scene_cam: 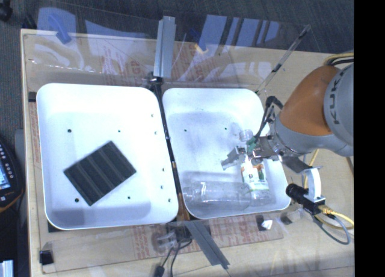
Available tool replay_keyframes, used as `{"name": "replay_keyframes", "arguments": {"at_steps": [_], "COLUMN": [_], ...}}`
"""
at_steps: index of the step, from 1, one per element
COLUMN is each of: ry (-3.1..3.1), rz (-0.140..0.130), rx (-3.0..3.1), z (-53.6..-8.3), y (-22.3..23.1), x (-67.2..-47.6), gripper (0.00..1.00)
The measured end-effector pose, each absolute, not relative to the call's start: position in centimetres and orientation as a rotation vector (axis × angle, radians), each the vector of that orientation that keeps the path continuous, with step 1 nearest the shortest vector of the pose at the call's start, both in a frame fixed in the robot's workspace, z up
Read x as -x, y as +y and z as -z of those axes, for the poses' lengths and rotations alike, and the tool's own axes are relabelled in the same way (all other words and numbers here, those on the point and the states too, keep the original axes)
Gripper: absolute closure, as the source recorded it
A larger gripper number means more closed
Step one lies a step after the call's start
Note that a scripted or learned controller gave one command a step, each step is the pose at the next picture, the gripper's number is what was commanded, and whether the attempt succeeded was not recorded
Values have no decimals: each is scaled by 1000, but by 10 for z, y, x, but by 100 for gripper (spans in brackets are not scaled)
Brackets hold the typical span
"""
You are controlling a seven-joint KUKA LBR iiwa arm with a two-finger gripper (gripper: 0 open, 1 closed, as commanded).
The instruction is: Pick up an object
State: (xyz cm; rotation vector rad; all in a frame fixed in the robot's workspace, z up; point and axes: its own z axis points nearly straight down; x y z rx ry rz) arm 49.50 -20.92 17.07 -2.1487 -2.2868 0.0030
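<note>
A black ribbed flat block point(100, 172) lies at a slant in the left bin point(54, 104). In the right bin point(198, 104) a clear plastic bottle point(215, 191) lies on its side along the front wall. A small white bottle with a green and orange label point(256, 177) rests beside it, towards the right wall. My gripper point(239, 154) hangs low over the right part of this bin, just above and left of the small white bottle. Nothing shows as held in it.
The grey arm with its orange band point(313, 110) reaches in over the right bin's right rim. A metal post point(163, 47) stands behind the gap between the bins. A clear screen runs along the bench's back edge.
</note>
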Motion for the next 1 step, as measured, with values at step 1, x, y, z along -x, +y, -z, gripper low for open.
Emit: {"name": "replay_keyframes", "arguments": {"at_steps": [1], "ry": [-2277], "rz": [-2], "rx": [2163], "z": [-167], "y": [-211], "x": [-513], "gripper": [0]}}
